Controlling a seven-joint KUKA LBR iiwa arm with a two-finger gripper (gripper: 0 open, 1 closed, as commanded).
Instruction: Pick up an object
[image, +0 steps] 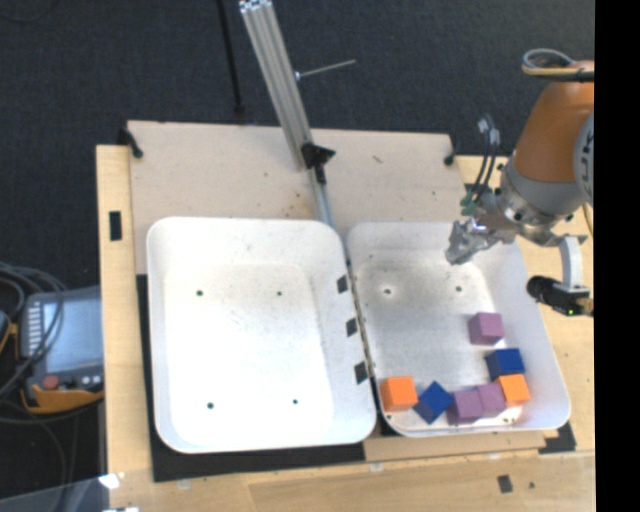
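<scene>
This looks like a robotics lab or test cell. A pale wooden worktop (115, 300) stands on dark carpet (60, 80) and carries two shallow white bins (250, 330), side by side, set on a black mat. A bare aluminium rail (285, 95) slants up from the board behind the bins. A grey industrial arm with an orange band (550, 130) reaches in from the right, cables running along it. At the left edge lies a handheld control pendant with a screen (60, 335), beside coiled cables (15, 290).
</scene>
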